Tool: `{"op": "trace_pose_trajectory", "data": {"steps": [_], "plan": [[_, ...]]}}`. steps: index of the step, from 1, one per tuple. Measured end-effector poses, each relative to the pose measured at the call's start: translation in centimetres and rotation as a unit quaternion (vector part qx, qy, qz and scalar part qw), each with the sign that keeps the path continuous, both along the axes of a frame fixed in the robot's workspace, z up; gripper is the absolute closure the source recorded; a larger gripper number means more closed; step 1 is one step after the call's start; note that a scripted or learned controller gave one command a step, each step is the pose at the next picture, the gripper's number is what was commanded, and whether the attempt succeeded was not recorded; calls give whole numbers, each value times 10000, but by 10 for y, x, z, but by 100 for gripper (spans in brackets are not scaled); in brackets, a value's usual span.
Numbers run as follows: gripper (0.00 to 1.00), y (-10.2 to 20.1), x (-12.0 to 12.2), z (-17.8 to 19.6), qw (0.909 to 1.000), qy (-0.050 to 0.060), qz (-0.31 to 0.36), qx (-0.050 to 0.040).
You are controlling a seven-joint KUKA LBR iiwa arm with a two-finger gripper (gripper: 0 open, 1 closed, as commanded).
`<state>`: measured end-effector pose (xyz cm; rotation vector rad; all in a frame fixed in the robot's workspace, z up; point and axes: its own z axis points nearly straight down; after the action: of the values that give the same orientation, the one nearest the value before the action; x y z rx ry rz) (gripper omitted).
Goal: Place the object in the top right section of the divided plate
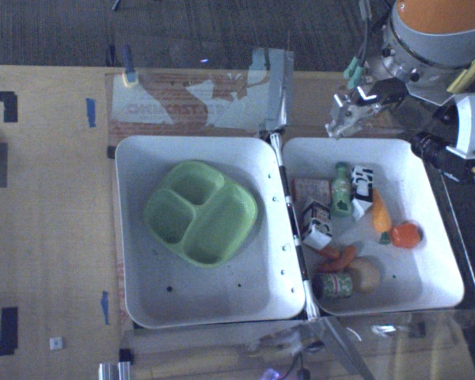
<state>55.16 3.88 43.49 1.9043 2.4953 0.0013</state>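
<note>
Plastic, smooth and green, the divided plate (202, 210) lies in the left bin (134, 291), a rounded square with three sunken sections. At three o'clock from it, the right bin (439, 287) holds a jumble: a green bottle (342, 188), a tapered orange carrot (380, 210), a cow-patterned carton (362, 182). At one o'clock, above that bin's far rim, hangs the metal claw (350, 115); whether it is wide or narrow I cannot tell.

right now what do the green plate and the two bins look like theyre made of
Divided plate: likely moulded plastic, matte pale green, soft rounded ridges. Left bin and right bin: probably thin white plastic, smooth with a faint sheen and rounded corners.
</note>
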Motion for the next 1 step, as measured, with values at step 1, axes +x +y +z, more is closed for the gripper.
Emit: {"op": "trace_pose_trajectory", "data": {"steps": [1], "plan": [[100,2,1,11,10000,-21,22,-4]]}}
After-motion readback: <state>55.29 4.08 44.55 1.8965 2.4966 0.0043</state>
